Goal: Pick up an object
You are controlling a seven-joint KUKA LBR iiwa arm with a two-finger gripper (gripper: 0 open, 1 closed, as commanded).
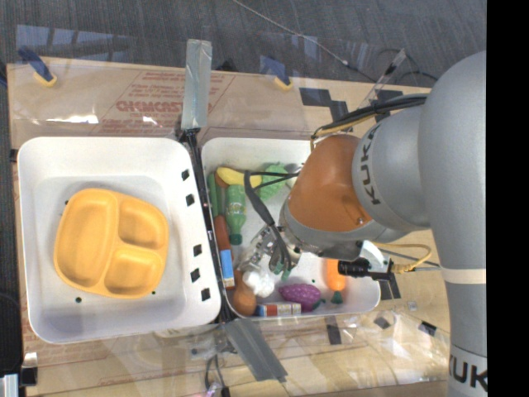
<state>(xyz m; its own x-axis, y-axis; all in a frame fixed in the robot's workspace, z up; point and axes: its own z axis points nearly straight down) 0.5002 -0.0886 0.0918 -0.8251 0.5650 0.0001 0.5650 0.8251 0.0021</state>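
The right bin (248, 149) holds a heap of small items. Among them are a yellow banana (231, 174), a green bottle (235, 207), a purple grape bunch (300, 293), an orange carrot (335, 276), a brown round item (242, 301) and a white lump (257, 282). My gripper (270, 257) hangs low over the bin's middle, just above the white lump and left of the purple bunch. The orange wrist band (326, 193) and the grey arm hide the bin's right half. I see nothing clearly held.
In the left bin (50, 160) lies a yellow divided plate (111, 242). A red and blue stick (224, 251) lies along the right bin's left wall, and a marker (278, 309) along its near wall. Cables (364, 114) run behind the arm.
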